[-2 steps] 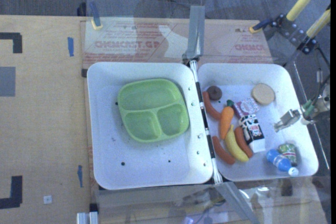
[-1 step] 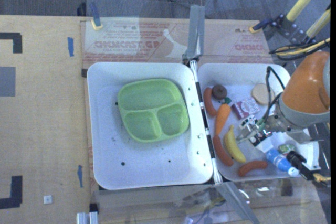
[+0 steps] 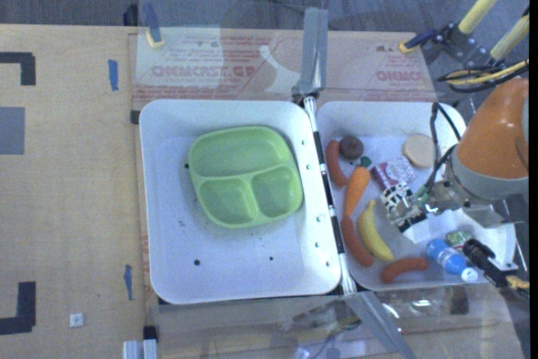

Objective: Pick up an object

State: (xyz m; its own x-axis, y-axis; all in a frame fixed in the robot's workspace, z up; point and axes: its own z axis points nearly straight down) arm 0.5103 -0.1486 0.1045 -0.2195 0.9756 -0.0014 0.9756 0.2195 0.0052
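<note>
Approach step, no object held. Gripper [image 3: 402, 213] sits low in the right bin [image 3: 445, 282], just right of the banana [image 3: 375, 233]; its grip state cannot be determined. Next: close on 1 item and lift.

Arm [image 3: 496, 143] seen at right: a broad rounded orange band, glossy, above a grey wrist section of duller finish. Black cable looped from the wrist, upward along the orange band's left side. Gripper [image 3: 406, 210] noted as small and dark, with black-and-white patterned markings on its body and pale metallic parts near the wrist mount. Finer detail of screws or labels cannot be made out.
</note>
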